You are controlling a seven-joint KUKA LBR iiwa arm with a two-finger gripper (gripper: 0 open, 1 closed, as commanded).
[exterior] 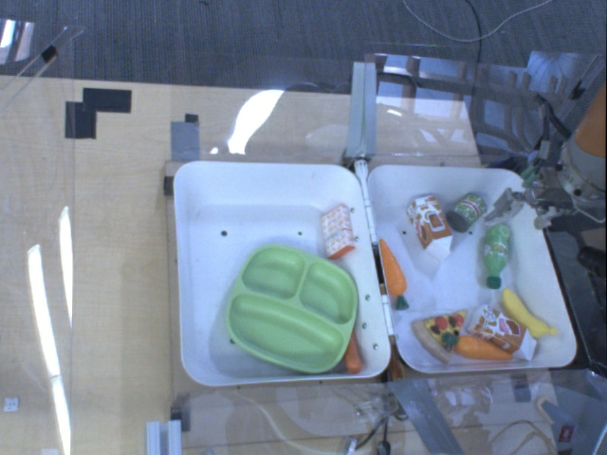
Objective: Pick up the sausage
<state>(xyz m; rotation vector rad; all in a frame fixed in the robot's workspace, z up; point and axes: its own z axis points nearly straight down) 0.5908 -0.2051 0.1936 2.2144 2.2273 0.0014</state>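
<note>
The sausage (353,354), a short reddish-brown piece, lies at the front right corner of the left bin (204,254), partly tucked under the rim of the green divided plate (289,309). My gripper (521,210) hangs over the far right part of the right bin (560,354), just above the green bottle (494,251) and far from the sausage. Its fingers stand open with nothing between them.
The left bin also holds a small snack packet (337,230). A carrot (393,273) rests on the divider between the bins. The right bin holds a small carton (429,221), a dark can (466,210), a banana (526,313), a pizza slice (441,332), an orange piece (482,350) and another packet (500,326).
</note>
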